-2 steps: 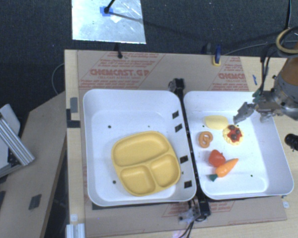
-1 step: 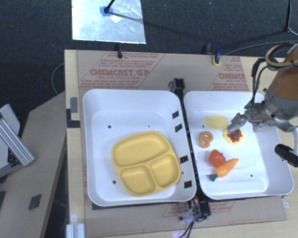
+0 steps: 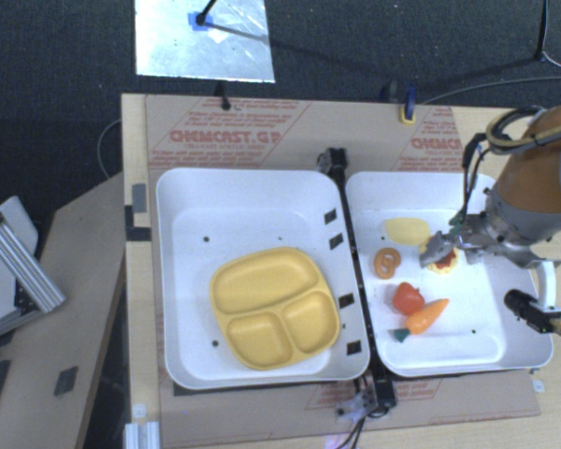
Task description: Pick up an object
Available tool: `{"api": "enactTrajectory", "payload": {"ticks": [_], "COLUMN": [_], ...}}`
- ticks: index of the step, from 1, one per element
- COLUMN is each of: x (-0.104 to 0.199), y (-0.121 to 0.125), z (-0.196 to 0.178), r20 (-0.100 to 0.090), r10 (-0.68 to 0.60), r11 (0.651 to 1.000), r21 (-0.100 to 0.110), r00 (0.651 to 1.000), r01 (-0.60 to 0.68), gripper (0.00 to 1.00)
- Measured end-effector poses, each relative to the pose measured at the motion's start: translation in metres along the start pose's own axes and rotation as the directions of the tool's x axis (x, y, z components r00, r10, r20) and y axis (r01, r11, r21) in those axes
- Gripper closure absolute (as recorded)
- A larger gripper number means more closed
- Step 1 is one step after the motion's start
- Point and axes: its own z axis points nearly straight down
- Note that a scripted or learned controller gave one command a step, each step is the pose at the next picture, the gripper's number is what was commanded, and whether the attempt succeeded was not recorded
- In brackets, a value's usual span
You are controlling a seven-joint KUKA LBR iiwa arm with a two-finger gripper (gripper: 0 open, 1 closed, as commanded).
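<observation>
Bins point(image 3: 262, 190): smooth white plastic, slight sheen. Tray point(image 3: 275, 305): yellow plastic, matt. Toy tomato point(image 3: 408, 298), carrot point(image 3: 427, 315): glossy plastic. Bench board point(image 3: 234, 129): brown printed paper facing, matt. Floor sheet point(image 3: 204, 26): shiny foil-like metal. Carpet point(image 3: 47, 82): dark, rough.

Arm reaches in from right, gripper point(image 3: 446, 251) low (wrist tilted leftward).

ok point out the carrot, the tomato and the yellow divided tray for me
carrot point(image 3: 428, 315): camera view, right bin, middle of its orange body
tomato point(image 3: 408, 298): camera view, right bin, centre of its red top
yellow divided tray point(image 3: 258, 282): camera view, left bin, floor of its large compartment
</observation>
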Motion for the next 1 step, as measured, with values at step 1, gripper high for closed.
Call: {"api": "enactTrajectory", "payload": {"ticks": [1], "x": [0.0001], "y": [0.0005], "z": [0.0488], "r20": [0.0], "r10": [0.0], "r11": [1.0], "r21": [-0.001], "r00": [1.0], "r01": [0.0], "gripper": [0.0]}}
